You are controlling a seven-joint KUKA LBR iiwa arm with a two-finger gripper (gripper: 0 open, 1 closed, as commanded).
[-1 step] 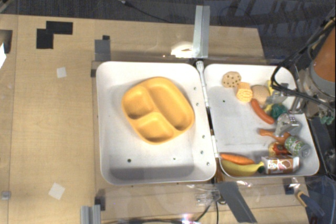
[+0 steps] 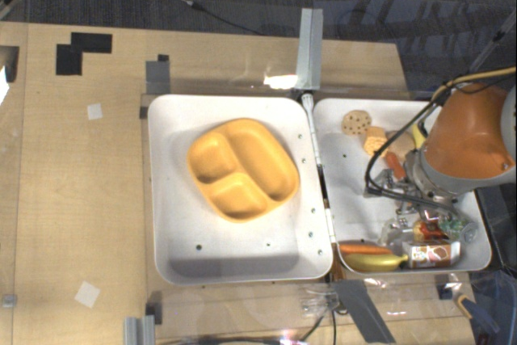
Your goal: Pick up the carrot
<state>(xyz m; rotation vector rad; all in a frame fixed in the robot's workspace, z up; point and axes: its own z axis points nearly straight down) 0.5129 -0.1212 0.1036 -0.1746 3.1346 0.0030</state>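
The carrot (image 2: 363,249) is a slim orange piece lying flat along the near edge of the right bin (image 2: 347,198), just above a yellow banana (image 2: 378,262). The arm's orange band (image 2: 470,133) hangs over the right half of that bin. Below it, the gripper (image 2: 406,216) points down into the bin's near right area, a short way up and to the right of the carrot and apart from it. Cables and the wrist hide much of the gripper.
The left bin (image 2: 170,174) holds a yellow divided plate (image 2: 241,169). In the right bin lie a round cookie (image 2: 355,123), a cracker (image 2: 374,144), a reddish piece (image 2: 393,163) and a small bottle (image 2: 433,254) by the near right corner.
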